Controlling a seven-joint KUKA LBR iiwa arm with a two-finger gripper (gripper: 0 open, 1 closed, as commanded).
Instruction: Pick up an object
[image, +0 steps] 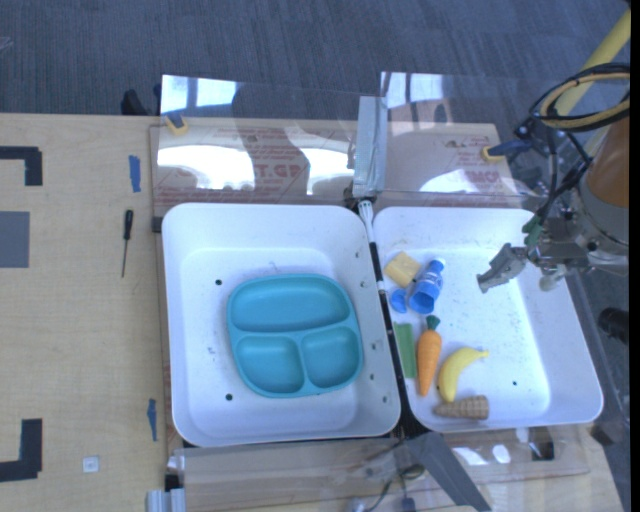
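Wooden bench (70, 350), bearing two shallow white bins side by side. Left bin (190, 240): one teal three-compartment tray (295, 333), lying flat. Right bin (570, 380): yellow block (402, 268); blue bottle (427, 284) just beside it; green stick (404, 349) along the left wall; carrot (428, 356); banana (457, 368); tan cone-like piece (461, 407) near the front edge. Gripper (510, 268): hangs over the right bin's upper right area, well apart from the items, touching none. One grey finger (497, 270) visible; finger spread cannot be told. Nothing seen held.
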